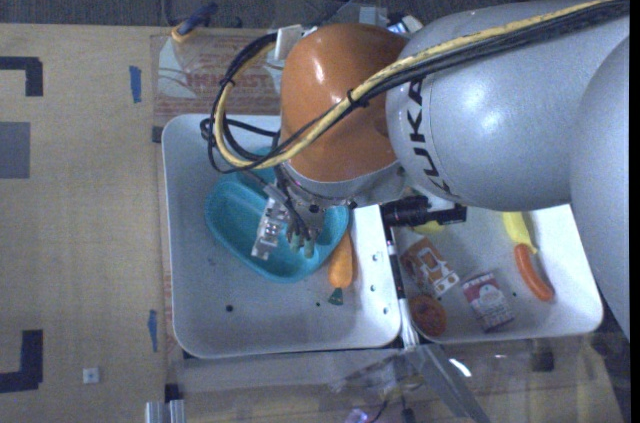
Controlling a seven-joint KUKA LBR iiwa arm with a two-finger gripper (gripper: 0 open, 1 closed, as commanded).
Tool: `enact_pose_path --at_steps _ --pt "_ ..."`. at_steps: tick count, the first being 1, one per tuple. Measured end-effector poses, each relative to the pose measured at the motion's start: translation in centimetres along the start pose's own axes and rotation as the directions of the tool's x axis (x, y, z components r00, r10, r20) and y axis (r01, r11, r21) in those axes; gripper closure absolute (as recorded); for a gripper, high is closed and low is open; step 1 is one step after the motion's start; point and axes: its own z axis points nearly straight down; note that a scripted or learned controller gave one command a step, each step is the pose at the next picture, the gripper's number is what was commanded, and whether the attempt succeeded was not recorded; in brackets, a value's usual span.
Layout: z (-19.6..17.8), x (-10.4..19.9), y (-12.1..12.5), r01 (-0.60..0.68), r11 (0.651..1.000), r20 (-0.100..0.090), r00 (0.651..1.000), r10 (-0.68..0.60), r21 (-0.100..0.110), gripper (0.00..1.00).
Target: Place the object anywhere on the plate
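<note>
Two white bins [200, 311] below us: our gripper [285, 229] hovers over the blue plate [235, 216], finger state unclear, carrot [342, 266] beside.

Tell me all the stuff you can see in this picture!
bins: two, white, side by side on the bench
plate: one, blue, left bin, partly under the arm
carrot: one, orange, left bin, just right of the plate
hot dog: one, orange-red, right bin
banana: one, yellow, right bin
small packets: about three, red and brown, right bin
arm: one, grey with orange band, reaching from the right
hand: one, over the plate
</note>
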Motion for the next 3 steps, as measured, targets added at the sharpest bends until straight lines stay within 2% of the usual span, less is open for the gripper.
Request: enact_pose_path --at_steps 1,2,3 --pt "0.0 0.0 0.0 -0.001 1.0 0.0 1.0 0.001 0.0 0.0" --pt "-1.0 -0.1 0.1 -0.002 1.0 0.003 1.0 0.002 -0.004 1.0" --pt "-1.0 -0.1 0.1 -0.002 1.0 0.003 1.0 0.002 -0.004 0.0"
